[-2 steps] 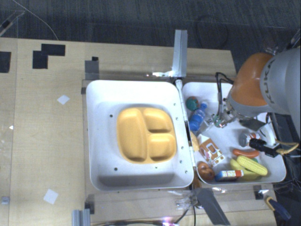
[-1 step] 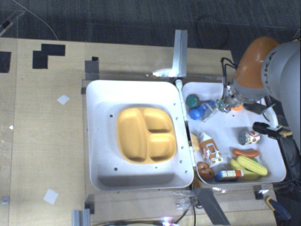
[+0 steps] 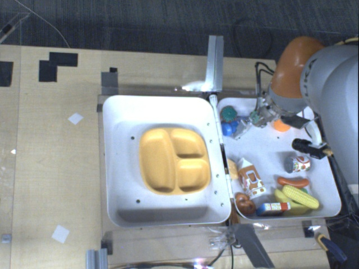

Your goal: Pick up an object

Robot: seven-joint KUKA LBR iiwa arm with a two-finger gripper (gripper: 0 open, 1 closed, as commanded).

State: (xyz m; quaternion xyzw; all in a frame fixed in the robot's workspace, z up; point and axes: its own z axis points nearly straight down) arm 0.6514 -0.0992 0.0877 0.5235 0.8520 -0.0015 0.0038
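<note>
We see two shallow white plastic bins side by side on the pale wooden worktop (image 3: 50, 167). The left bin (image 3: 120, 150) holds a yellow plastic tray with three compartments (image 3: 173, 160), which lies near its middle. The right bin (image 3: 328, 203) holds several small things. At its upper left corner a teal round ball (image 3: 228, 114) sits just above a blue round object (image 3: 228, 128), and the two seem to touch. An orange round object (image 3: 280, 125) lies to the right of them. Lower, we find a small carton with an orange and white label (image 3: 251, 180), a small white cup with a red pattern (image 3: 298, 163), a red toy sausage (image 3: 292, 181), a yellow toy corn cob (image 3: 300, 196), a brown round object (image 3: 243, 201) and a red and blue flat packet (image 3: 272, 208).

The grey arm with the orange band (image 3: 291, 72) comes in from the right, and its claw (image 3: 259, 118) is low over the upper part of the right bin, between the blue object and the orange one. We cannot tell how far the claw is open, and we see nothing clearly held in it.
</note>
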